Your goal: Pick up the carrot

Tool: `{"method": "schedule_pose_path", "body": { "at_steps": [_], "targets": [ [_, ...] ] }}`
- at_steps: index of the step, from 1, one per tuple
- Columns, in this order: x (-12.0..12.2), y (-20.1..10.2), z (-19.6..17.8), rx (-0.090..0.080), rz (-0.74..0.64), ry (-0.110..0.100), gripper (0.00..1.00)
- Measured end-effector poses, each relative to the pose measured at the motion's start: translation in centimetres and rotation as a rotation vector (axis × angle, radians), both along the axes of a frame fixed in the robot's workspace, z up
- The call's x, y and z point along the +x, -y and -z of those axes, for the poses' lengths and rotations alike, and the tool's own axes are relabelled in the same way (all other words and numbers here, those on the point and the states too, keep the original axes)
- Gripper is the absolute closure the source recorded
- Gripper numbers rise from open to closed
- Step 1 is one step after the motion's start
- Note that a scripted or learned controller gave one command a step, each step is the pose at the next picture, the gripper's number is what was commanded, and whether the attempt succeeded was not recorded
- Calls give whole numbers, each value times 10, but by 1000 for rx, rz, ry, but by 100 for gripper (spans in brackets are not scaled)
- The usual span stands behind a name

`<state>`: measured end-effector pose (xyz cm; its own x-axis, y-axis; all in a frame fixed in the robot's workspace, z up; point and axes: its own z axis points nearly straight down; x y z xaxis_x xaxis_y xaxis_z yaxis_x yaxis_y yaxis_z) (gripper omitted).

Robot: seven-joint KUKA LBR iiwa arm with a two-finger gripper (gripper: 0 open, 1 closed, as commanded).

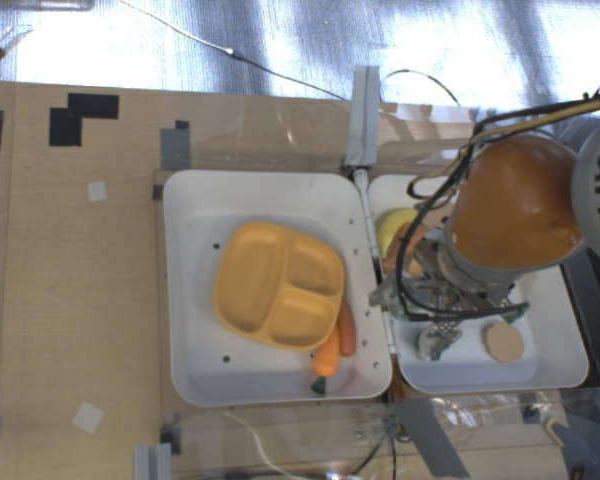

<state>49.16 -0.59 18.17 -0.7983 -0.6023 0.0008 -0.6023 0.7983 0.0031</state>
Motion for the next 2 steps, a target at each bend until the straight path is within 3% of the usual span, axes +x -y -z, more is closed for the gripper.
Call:
{"method": "schedule_pose_path", "body": {
  "at_steps": [2],
  "targets": [
    [8,29,-4,0,253,10,0]
  ]
}}
